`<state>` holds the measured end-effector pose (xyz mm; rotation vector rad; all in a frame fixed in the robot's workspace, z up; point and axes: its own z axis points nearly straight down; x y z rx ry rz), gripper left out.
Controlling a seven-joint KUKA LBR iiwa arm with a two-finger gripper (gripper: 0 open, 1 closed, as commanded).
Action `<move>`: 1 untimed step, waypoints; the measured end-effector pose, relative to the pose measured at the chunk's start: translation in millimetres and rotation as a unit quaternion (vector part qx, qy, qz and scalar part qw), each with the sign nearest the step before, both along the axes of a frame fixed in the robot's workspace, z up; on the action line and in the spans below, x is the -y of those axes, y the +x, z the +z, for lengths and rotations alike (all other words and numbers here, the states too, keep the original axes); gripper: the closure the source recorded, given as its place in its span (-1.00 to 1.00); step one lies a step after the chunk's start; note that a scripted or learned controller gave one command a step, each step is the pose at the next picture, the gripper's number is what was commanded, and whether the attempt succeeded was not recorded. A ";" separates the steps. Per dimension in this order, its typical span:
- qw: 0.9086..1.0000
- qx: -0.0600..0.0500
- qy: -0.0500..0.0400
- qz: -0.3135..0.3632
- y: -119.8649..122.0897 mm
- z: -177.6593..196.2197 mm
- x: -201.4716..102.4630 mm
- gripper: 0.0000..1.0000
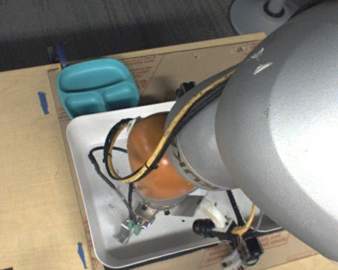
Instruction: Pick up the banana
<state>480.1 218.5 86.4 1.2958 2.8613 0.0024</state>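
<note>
My grey arm [287, 142] reaches in from the right and hangs low over the white bin [89, 177]. Its orange band [157, 159] sits above the bin's middle, wrapped by black and yellow cables. Below the band, the gripper [133, 225] points down toward the bin's lower left part, and just a small metal piece with a green spot pokes out there. The arm covers most of the bin floor, so whatever lies under it is hidden.
A teal divided tray [97, 85] stands just beyond the bin's far edge. The cardboard-covered bench [23, 189] stretches to the left, marked with black and blue tape. A grey stand base [257, 9] sits on the dark floor at the back.
</note>
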 end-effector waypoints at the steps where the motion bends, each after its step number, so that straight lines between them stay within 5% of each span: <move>1: 1.000 -0.007 0.004 0.003 -4.1 10.4 -7.0 1.00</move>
